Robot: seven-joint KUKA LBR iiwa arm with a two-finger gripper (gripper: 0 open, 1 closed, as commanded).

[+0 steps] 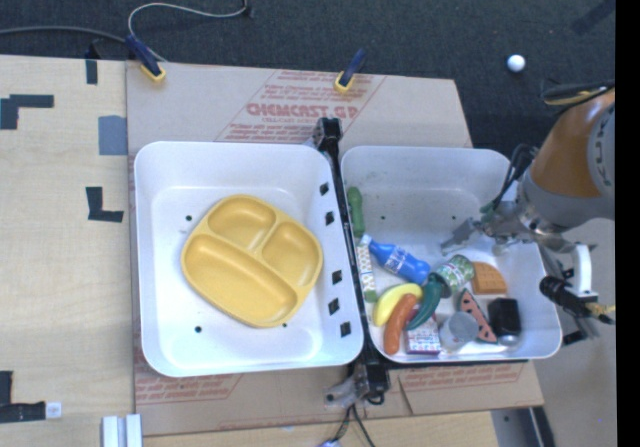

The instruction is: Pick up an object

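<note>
The right bin (pixel 420 175) holds a pile of small items along its front half. Among them are a blue bottle (pixel 398 258), a yellow banana (pixel 393 299), a red sausage (pixel 396 324), a dark green vegetable (pixel 426 302) and a green-labelled can (pixel 457 270). An orange bread piece (pixel 489 279), a black block (pixel 503 317), a watermelon slice (pixel 476 316) and a grey lump (pixel 455 333) lie there too. My gripper (pixel 487 228) hangs over the bin's right side, just above and behind the can and bread, with nothing visibly held.
The left bin (pixel 160 235) holds a yellow divided plate (pixel 253 258). A thin green stick (pixel 355 210) lies by the wall between the bins. The right bin's back half is bare floor. Yellow clamps (pixel 148 62) hold the cardboard at the rear.
</note>
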